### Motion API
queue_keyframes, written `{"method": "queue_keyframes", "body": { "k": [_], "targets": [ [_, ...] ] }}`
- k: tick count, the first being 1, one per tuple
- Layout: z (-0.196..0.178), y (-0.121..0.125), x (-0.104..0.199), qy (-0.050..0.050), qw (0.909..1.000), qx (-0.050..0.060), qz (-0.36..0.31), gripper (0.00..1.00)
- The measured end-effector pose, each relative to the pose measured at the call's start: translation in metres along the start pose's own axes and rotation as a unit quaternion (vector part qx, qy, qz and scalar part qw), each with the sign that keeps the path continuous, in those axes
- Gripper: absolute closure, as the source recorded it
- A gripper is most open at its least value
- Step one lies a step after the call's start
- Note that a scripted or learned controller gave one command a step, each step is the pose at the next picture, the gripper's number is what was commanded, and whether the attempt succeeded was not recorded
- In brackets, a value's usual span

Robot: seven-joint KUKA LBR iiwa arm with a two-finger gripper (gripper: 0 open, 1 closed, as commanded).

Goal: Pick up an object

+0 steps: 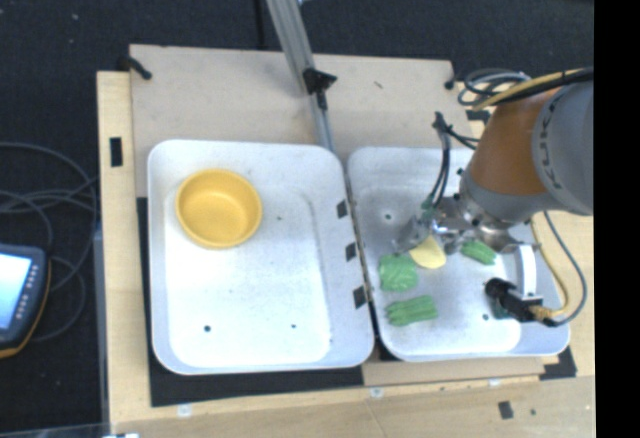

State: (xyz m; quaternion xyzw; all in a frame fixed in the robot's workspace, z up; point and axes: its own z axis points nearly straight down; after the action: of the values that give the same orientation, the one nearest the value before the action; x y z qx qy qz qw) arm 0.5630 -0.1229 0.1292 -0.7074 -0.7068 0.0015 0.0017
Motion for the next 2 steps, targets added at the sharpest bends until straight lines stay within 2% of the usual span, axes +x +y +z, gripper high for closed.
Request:
{"method": "queue_keyframes", "body": {
  "k": [1, 2],
  "targets": [
    [0.028, 0.001, -0.001, -0.001, 1.0, -0.003, 0.0, 0.0],
    [0.016, 0.002, -0.001, -0.001, 1.0, -0.005, 0.001, 1.0]
  ]
}}
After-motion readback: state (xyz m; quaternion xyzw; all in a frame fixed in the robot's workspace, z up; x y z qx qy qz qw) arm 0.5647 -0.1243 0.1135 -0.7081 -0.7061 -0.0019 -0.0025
